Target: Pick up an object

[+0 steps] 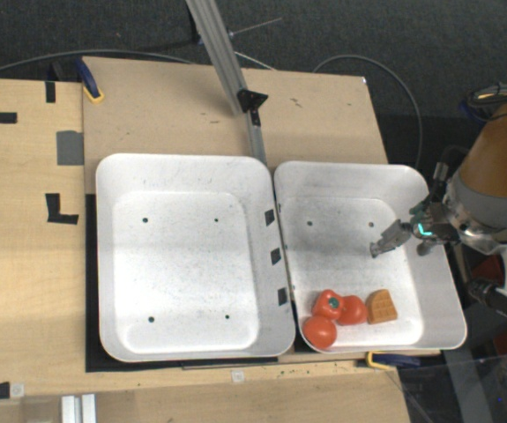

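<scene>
The gripper [392, 241] hangs over the right part of the right bin [359, 176], and its two dark fingers [385, 245] point toward the left; from this slanted view I cannot tell if they are open or closed, and nothing is seen between them. Behind the fingers there is a small body with a blue-green light, and then the wrist with the orange band of the arm [487, 179], which enters from the right edge. The objects lie near the front wall of the same bin, well apart from the gripper. A red toy [326, 303] with a small green spot sits there, touching a second red round piece [352, 310] at its right, and a third red round piece [319, 331] lies just in front of them, close to the near rim. Just beside this group, at the right, stands a small orange-brown block [381, 307]. The left bin [182, 170] stands side by side with the right one on the wooden bench [315, 113]. A grey metal pole [222, 47] crosses the far part of the bench at a slant.
</scene>
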Robot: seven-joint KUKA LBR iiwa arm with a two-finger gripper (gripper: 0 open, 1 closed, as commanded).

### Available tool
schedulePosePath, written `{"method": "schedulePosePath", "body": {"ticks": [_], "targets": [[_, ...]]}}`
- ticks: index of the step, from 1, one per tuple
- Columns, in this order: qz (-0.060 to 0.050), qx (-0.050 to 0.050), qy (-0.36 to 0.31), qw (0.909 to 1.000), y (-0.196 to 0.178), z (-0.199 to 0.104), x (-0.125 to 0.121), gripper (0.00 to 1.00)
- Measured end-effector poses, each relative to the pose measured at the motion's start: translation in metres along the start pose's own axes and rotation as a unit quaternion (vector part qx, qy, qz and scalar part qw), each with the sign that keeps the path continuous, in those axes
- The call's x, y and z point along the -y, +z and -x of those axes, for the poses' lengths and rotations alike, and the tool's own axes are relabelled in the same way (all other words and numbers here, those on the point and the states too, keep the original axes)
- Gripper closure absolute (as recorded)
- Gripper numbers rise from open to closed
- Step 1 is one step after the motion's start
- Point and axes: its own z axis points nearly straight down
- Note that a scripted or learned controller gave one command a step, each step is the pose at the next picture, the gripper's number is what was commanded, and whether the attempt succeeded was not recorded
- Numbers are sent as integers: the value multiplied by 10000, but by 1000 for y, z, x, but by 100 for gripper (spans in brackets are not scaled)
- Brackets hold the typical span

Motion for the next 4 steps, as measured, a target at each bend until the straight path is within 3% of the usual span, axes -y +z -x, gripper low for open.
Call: {"method": "schedulePosePath", "body": {"ticks": [1,3,4], "targets": [[21,5,-6,10000,-2,0,-1,0],[14,10,-1,10000,119,9,-5,0],[26,10,0,10000,119,9,-5,0]]}}
